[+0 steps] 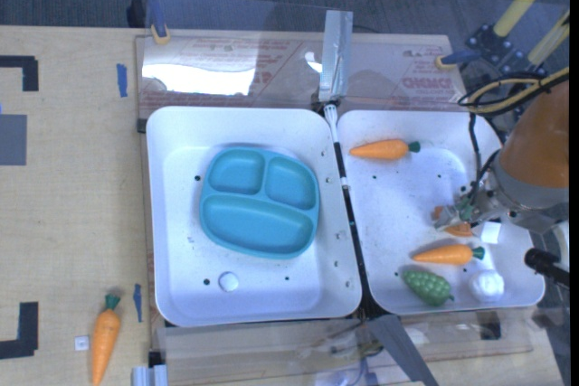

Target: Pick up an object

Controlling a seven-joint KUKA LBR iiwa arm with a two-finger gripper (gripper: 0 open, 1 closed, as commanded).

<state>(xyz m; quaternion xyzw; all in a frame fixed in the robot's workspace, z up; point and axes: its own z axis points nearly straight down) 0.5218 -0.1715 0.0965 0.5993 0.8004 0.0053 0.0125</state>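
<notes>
Camera view. Worktop (pixel 63 194), pale wood, carries two white bins. Left bin (pixel 172 194): blue divided plate (pixel 261 202) at centre; small white disc (pixel 228 282) at 7 o'clock of the plate. Right bin (pixel 398 194): carrot (pixel 380 149) at 11 o'clock; second carrot (pixel 445 255) at 5 o'clock; green knobbly piece (pixel 427 287) just below it; white object (pixel 488 285) at its right. Gripper (pixel 460 214) at 3 o'clock edge, low over the bin; cannot tell its opening. Third carrot (pixel 105 334) on worktop, outside bins.

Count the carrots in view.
3: one carrot at the right bin's top, one low in it beside the gripper, one on the bench. The arm may hide more.
</notes>
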